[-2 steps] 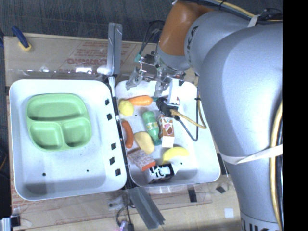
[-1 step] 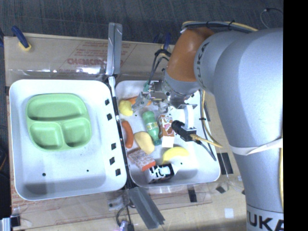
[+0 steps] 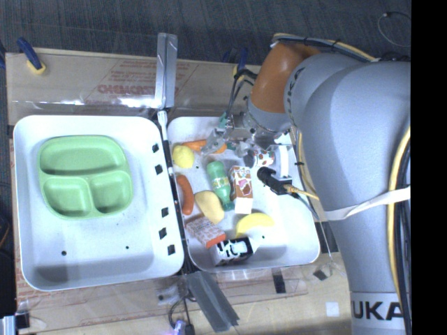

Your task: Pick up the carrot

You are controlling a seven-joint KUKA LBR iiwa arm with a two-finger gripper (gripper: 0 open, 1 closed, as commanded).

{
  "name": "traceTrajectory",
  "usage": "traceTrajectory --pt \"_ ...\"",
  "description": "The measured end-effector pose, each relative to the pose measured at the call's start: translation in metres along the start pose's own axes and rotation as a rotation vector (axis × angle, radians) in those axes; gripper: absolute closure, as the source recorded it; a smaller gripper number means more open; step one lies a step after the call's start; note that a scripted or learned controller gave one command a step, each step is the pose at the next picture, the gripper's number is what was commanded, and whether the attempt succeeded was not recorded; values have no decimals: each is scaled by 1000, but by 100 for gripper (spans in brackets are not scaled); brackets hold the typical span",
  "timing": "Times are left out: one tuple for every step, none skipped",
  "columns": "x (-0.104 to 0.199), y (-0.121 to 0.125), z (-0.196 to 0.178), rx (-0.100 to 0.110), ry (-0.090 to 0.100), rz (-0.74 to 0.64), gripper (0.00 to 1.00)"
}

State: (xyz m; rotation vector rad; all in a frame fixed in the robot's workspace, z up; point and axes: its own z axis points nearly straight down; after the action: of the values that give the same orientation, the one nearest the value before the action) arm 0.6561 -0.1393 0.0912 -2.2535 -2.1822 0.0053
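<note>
The carrot [image 3: 198, 145] is a small orange piece lying near the back left corner of the right bin [image 3: 302, 246], just behind a yellow lemon [image 3: 183, 156]. My gripper [image 3: 233, 139] is low over the back of that bin, directly to the right of the carrot, with its tip at or over the carrot's right end. The grey arm with its orange band [image 3: 276, 75] reaches in from the right and hides the bin's back right part.
Around the carrot lie a green bottle [image 3: 218, 180], a red-orange sausage [image 3: 186, 192], a small carton [image 3: 242, 184], a yellow potato-like piece [image 3: 209, 206], a banana [image 3: 255, 222] and a black-and-white pack [image 3: 234, 250]. The left bin [image 3: 28, 257] holds a green divided plate [image 3: 85, 174].
</note>
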Motion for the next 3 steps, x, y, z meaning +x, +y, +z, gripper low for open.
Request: traceTrajectory --pt "0 -2 -9 9 0 -2 100" --pt "88 -3 -101 -4 0 196 100" --pt "87 -3 -101 -3 0 196 0"
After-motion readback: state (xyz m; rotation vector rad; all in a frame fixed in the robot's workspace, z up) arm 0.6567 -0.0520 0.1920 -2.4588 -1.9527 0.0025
